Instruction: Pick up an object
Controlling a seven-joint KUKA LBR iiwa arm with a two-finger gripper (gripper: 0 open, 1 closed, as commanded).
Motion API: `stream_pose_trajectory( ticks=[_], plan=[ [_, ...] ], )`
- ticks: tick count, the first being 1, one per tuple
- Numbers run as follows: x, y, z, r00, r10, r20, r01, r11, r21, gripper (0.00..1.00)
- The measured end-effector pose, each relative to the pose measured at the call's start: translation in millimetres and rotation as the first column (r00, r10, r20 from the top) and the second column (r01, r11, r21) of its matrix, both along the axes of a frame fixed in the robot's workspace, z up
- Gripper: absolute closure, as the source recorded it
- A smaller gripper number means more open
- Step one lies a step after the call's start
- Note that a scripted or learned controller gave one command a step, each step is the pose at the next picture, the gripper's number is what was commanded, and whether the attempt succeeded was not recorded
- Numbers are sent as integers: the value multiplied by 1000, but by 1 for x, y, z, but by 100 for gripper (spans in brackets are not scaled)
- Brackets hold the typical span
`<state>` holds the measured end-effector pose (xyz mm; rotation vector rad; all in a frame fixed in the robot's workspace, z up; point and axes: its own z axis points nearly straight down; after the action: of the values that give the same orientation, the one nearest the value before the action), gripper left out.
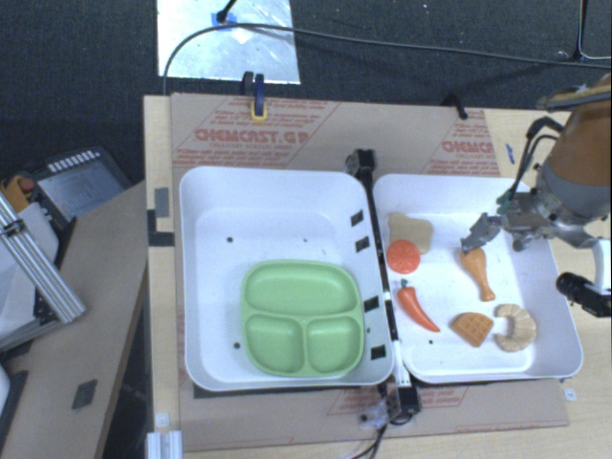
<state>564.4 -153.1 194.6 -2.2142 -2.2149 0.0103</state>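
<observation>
Bench, two white bins (pixel 287 185) — six toy foods, one green tray (pixel 302 316); tool (pixel 475 239) state unclear.

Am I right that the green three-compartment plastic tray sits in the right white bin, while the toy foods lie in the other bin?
Not quite. The camera view shows the green three-compartment plastic tray in the left white bin. The toy foods, such as the orange carrot and the red tomato, lie in the other, right white bin.
</observation>
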Motion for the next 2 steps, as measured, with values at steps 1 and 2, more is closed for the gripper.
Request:
stream_pose_trajectory(
  ticks=[1,2],
  plan=[
    [3,0,7,1000,3,13,-3,1000,-2,0],
    [2,9,-39,1000,2,9,-2,1000,-1,0]
  ],
)
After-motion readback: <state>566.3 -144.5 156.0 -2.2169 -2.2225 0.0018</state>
